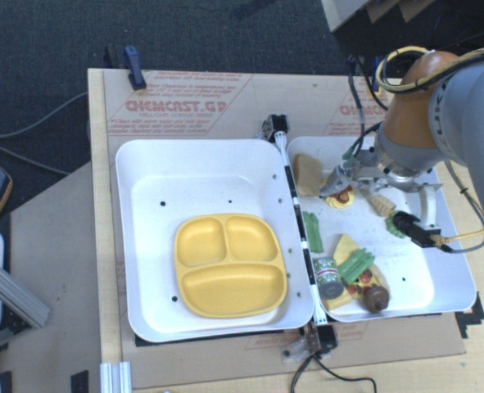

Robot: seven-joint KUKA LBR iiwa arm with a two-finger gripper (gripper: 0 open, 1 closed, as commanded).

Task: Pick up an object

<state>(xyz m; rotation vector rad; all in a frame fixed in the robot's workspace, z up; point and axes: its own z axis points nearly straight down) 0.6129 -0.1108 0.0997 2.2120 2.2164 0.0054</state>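
The toys (352, 273) heaped in the right bin's (446, 297) near corner wait, while the gripper (340, 185) hangs by its far-left edge over a small piece (340, 199), grip unclear.

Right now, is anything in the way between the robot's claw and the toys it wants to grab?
Nothing visible blocks it. The gripper is already low in the right bin, right over a small red and yellow toy. The other toys lie nearer the front.
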